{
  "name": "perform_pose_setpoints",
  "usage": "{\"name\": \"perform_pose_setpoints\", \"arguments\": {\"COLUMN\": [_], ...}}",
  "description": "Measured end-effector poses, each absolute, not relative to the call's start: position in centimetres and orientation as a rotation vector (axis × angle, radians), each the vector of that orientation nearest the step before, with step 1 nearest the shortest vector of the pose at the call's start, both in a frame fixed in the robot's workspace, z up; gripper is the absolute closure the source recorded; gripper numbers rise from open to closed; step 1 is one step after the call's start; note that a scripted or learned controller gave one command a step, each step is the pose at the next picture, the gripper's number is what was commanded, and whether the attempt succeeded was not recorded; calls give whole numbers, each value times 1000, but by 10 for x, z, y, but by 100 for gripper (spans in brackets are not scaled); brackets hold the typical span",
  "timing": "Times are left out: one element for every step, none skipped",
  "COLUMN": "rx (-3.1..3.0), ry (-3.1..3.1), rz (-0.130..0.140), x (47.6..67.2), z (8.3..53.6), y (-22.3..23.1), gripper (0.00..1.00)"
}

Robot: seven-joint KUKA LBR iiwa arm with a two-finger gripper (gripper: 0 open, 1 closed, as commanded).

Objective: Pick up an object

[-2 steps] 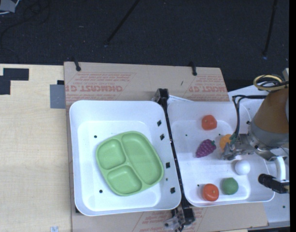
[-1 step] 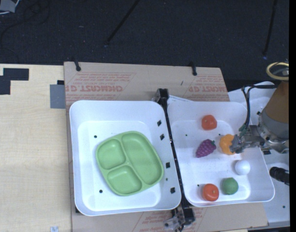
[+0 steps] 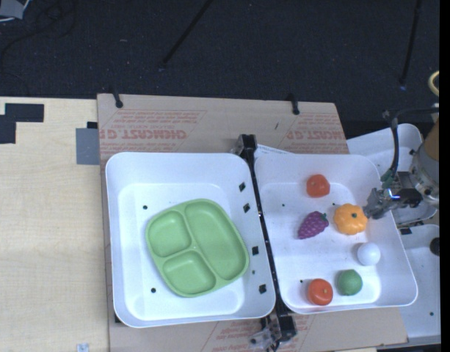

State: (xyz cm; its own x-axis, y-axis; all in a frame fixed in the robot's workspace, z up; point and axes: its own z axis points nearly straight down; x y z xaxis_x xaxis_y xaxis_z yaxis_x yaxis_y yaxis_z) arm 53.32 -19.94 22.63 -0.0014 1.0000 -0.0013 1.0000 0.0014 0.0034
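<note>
We make out red printing, upside down and mirrored, on the cardboard sheet [image 3: 210, 127] under the two bins: near its far edge it seems to read "CHEMCRST", repeated twice. Fainter red print at its near edge stays illegible.

One fixed camera is looking down at a slant from above the surface [image 3: 41, 218], taking in both bins [image 3: 129, 174].

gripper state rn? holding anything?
gripper: cannot be told open or closed; it sits at the right bin's right side, right beside the orange fruit. Nothing visibly held.
</note>
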Motion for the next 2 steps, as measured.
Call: {"name": "perform_pose_setpoints", "arguments": {"rx": [2219,2219], "ry": [2223,2230], "rz": [1,0], "x": [534,550], "z": [245,232], "y": [-200,-147], "gripper": [100,100]}}
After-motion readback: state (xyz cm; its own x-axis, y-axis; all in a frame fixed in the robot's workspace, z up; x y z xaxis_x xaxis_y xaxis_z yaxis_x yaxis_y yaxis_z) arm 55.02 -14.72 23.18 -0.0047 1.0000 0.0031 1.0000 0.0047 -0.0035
